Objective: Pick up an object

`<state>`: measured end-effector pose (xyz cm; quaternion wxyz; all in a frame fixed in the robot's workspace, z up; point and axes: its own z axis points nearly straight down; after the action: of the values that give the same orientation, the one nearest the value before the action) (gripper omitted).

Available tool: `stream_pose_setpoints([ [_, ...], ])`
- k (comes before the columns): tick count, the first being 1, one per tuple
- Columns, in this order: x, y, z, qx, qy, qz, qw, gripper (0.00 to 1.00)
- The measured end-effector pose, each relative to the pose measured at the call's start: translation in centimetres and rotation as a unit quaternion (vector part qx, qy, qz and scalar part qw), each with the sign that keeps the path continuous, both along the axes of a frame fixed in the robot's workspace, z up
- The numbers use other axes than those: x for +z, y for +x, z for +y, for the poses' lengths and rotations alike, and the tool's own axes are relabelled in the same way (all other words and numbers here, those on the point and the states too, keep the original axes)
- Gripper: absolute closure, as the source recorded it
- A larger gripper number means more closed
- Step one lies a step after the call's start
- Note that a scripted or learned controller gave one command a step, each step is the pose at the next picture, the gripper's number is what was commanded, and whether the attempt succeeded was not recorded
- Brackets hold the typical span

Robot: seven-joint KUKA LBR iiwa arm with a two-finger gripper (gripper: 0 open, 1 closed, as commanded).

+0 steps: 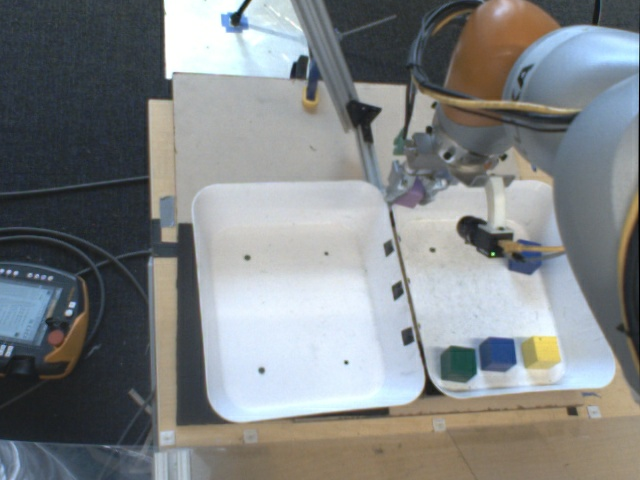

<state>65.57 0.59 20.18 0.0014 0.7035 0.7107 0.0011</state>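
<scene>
Purple object at tool, top edge of right bin, 12 o'clock.
Cannot tell whether the tool clamps it. Three cubes at 6 o'clock: one green, one blue, one yellow. Left bin beside it; two bins on counter.

We see two bins side by side on the bench: left bin, right bin. Three cubes sit in a row at the right bin's near edge. The gripper hangs over the far end of the seam between the bins. A pendant lies left of the bench
</scene>
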Motion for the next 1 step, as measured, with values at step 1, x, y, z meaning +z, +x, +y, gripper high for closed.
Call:
stream_pose_setpoints([
  [1,8.08,0.35,0.56,-0.002,0.0005,-0.003,1.0,1.0],
])
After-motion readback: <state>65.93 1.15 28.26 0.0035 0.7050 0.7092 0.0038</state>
